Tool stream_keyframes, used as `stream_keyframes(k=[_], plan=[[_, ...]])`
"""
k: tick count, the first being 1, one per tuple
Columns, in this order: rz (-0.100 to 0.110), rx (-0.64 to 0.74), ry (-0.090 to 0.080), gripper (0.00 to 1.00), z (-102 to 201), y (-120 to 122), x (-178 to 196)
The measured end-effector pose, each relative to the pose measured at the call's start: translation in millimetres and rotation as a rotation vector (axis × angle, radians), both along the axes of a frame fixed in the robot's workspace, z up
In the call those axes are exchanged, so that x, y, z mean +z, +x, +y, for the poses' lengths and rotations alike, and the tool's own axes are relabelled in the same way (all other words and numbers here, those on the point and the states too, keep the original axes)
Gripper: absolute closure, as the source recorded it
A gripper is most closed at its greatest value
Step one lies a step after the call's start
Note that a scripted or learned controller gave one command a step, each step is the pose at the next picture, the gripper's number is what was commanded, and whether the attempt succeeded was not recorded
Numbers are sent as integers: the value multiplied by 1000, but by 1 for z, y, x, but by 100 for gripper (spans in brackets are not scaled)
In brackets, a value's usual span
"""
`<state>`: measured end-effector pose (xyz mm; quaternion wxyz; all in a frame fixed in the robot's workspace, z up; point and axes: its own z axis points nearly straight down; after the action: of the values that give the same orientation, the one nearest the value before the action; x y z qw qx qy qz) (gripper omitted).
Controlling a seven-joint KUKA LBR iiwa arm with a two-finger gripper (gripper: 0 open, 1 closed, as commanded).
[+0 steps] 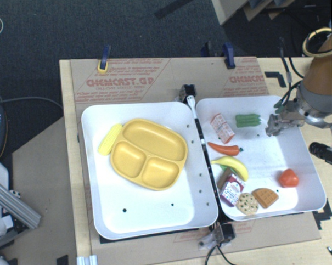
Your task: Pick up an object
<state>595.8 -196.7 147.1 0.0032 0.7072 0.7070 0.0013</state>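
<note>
Frankly, the gripper (275,124) is blurred — jaws' state indiscernible — near the green object (248,120).

We saw a plain yellow three-compartment plastic tray (149,153) in a white shallow bin (102,176); at three o'clock, a red-orange toy chili pepper (224,148), a green block (247,120), a red tomato (289,177).

On the desk (152,75) sit two white bins. The left bin (103,214) holds a yellow divided tray (149,153) with a corn cob (110,139) touching it at nine o'clock. The right bin (298,151) holds a green piece (248,120), a chili pepper (224,148), a banana (232,166), a cookie (247,203) and a tomato (289,177). The gripper (276,124) hovers at three o'clock of the green piece.
</note>
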Motion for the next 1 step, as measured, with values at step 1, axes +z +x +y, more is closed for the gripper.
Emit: stream_keyframes(k=[1], plan=[[-1,0,-1,100,-8,8,53]])
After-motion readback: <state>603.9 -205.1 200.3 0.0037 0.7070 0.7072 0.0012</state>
